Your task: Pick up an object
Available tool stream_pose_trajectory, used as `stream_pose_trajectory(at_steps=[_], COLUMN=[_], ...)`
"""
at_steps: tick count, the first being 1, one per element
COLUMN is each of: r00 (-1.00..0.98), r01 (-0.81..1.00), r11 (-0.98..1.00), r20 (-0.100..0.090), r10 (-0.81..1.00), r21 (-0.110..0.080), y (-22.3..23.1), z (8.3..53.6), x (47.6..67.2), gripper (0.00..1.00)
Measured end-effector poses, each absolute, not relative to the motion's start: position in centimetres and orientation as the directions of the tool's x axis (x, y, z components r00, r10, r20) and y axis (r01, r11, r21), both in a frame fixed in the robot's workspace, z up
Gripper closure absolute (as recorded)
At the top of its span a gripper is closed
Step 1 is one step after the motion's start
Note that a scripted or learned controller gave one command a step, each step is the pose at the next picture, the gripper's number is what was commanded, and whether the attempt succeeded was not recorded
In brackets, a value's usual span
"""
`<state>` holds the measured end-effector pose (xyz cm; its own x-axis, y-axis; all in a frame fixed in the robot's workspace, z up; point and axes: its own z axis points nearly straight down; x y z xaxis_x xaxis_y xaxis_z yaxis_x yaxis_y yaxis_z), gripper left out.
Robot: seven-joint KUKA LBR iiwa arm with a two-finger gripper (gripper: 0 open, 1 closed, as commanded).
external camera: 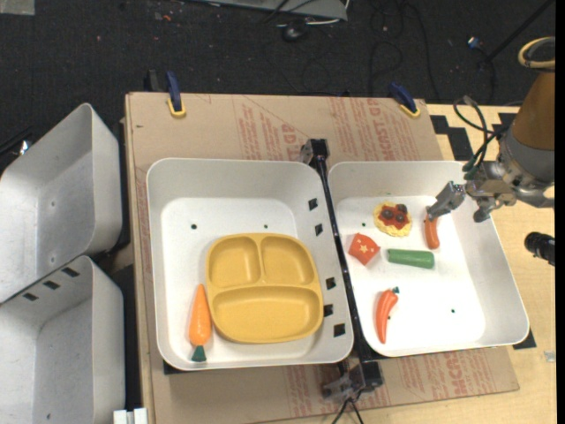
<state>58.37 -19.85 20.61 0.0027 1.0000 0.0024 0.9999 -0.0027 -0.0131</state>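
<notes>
Nearest, in the right white bin (494, 325), a red plastic chilli pepper (386, 314) lies loose by the front edge. Further back, a green cylinder (410, 258) and red cube (365, 249) sit mid-bin. The two-finger gripper (457, 201) hovers spread above a small red sausage (432, 233), likely the target: slim, glossy, near the back edge.

A brown board bench (265, 122) carried two shallow white bins side by side, touching at a black divider (334, 254). Left bin (177, 201) and right bin (494, 299) sat directly on the board. Two clamps, yellow with blue handles, gripped its far edge, one left (175, 95), one right (404, 100).
</notes>
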Motion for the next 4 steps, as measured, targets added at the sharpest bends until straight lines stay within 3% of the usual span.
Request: stream_pose_trajectory(at_steps=[1, 3, 4], r00=[-0.001, -0.002, -0.001], r01=[1.0, 1.0, 1.0], r11=[0.001, 0.002, 0.001], r20=[-0.001, 0.001, -0.001], r10=[1.0, 1.0, 1.0], r21=[0.0, -0.005, -0.001], y=[-19.8, -18.9, -18.9], z=[21.4, 10.2, 9.2], x=[58.7, 59.6, 59.6], gripper=[0.0, 0.0, 0.0])
